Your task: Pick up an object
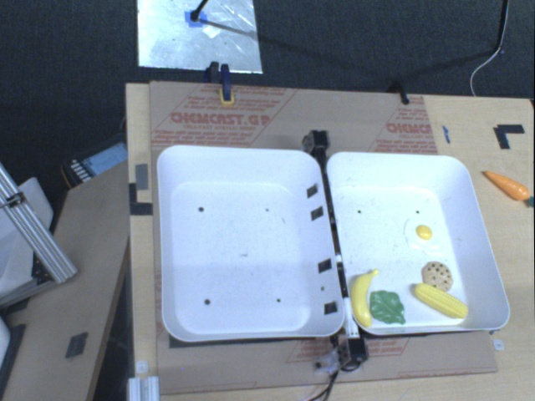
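Near your banana (362, 297), count one green leaf (387, 307), one corn cob (440, 301), one cookie (435, 274), one fried egg (422, 232); gripper state: cannot tell.

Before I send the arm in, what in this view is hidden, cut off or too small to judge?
- Carrot, camera view: lies on the bench outside the right bin; its far end is cut off at the right edge.
- Green piece: too small and blurred to name; it touches the banana, overlap unclear.
- Cookie and corn: too small to tell whether they touch.
- Egg: its white blends into the bin floor, outline unclear.
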